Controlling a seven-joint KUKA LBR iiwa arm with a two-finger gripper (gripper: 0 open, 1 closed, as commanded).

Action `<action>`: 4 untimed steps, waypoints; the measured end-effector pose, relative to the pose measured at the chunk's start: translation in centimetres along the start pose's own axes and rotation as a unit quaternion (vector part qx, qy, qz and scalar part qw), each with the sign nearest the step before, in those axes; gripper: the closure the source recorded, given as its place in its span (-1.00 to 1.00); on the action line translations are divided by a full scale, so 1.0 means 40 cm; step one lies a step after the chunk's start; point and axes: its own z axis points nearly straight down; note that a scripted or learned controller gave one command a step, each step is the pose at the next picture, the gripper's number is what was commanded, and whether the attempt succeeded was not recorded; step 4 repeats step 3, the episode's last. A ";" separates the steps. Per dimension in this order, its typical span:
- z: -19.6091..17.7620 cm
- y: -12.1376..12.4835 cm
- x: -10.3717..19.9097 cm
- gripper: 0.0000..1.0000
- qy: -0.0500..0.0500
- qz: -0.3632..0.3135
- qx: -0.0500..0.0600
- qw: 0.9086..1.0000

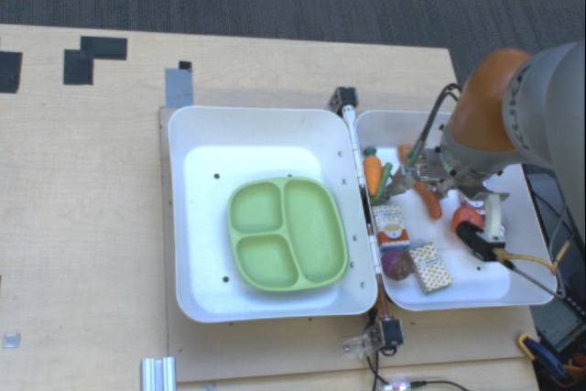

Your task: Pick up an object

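In the right bin point(526, 288), nearest the camera, a patterned packet point(430, 268) lies at 6 o'clock, just beside a dark purple ball point(397, 263); above them a small carton point(389, 222). The carrot point(373, 171) sits at 10 o'clock. The gripper point(423, 179) hangs mid-bin; its state I cannot tell. The left bin point(197, 224) bears a green tray point(287, 234)

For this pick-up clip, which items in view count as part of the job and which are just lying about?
Job:
- pincer, over the right bin
- carrot
- orange sausage-shaped toy
- small carton
- patterned packet
- dark round item

Lying about:
- green divided plate in the left bin
- black tape patches on the bench
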 end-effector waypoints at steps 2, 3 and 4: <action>-0.289 -0.121 0.211 1.00 0.001 -0.002 0.001 1.000; -0.334 -0.254 0.208 1.00 0.001 0.000 0.002 1.000; -0.334 -0.254 0.208 1.00 0.001 0.000 0.002 1.000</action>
